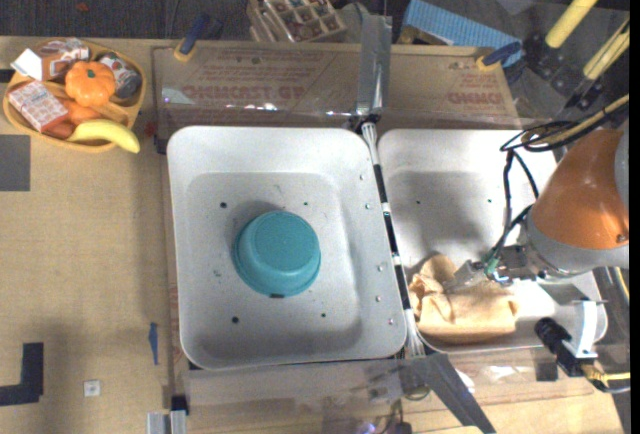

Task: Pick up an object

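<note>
One tan cloth [465, 310] in the right bin [440, 162], touching the end effector [468, 274]; grip state indiscernible.

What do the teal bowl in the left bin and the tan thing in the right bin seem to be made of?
Teal bowl: probably plastic, smooth with a soft sheen, one even colour, lying upside down. Tan thing: seems soft, perhaps cloth or foam, matte; its outline is rumpled and folded, though the exact material stays unclear.
</note>
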Action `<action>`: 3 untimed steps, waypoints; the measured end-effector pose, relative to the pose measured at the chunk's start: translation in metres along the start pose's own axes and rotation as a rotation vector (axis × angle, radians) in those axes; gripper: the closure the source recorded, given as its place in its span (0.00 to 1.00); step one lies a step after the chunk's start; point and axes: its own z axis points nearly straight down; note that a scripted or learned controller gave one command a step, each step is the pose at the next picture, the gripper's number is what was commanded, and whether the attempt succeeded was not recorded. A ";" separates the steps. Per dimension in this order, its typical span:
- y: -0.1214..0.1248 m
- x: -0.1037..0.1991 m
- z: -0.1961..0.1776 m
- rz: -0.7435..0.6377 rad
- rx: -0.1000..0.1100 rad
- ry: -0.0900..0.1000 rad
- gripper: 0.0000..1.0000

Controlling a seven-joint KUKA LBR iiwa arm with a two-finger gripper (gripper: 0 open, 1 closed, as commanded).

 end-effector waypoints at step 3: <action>0.032 0.012 -0.080 -0.152 0.008 0.001 0.00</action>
